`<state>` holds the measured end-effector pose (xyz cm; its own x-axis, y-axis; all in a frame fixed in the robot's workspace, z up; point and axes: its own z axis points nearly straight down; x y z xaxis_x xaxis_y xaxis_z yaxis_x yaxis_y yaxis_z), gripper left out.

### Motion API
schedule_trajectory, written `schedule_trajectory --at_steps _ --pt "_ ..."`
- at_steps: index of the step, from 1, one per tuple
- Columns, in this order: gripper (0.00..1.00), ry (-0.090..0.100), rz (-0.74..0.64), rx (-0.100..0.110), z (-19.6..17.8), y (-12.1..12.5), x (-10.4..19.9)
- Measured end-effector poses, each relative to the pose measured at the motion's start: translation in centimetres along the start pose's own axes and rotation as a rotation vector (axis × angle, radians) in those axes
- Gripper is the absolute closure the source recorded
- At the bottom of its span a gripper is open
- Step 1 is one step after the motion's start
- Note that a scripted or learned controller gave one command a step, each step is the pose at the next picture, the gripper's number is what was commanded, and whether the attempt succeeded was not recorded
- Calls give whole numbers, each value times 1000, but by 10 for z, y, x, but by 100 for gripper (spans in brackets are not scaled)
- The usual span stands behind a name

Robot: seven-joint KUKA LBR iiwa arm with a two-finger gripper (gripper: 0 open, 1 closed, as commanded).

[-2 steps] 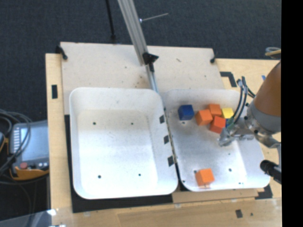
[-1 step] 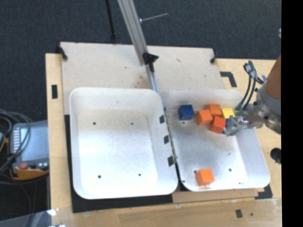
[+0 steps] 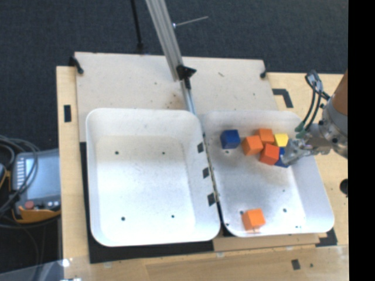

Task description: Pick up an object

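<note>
Claw at the block cluster in the right bin, grasp not yet confirmed.

The claw [image 3: 291,153] sits low at the right edge of a tight cluster in the right bin [image 3: 310,198]: two orange blocks [image 3: 253,144], a red-orange block [image 3: 270,154], a yellow block [image 3: 281,139] and a blue piece [image 3: 283,160] just under the tip. How far it is open, and whether it grips anything, I cannot tell. A blue cube [image 3: 230,139] and a lone orange cube [image 3: 254,218] lie apart. This looks like the reach-and-close step; next it needs a firm closure on one block, then a straight lift.
</note>
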<state>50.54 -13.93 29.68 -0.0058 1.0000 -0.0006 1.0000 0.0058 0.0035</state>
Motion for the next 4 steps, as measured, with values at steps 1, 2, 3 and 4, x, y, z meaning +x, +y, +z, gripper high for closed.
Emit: schedule_trajectory --at_steps 1,2,3,4 --pt "100 1 -1 2 3 9 57" --pt "100 1 0 4 8 9 102" --pt "100 0 0 5 19 22 150" --pt "100 1 0 8 48 22 200"
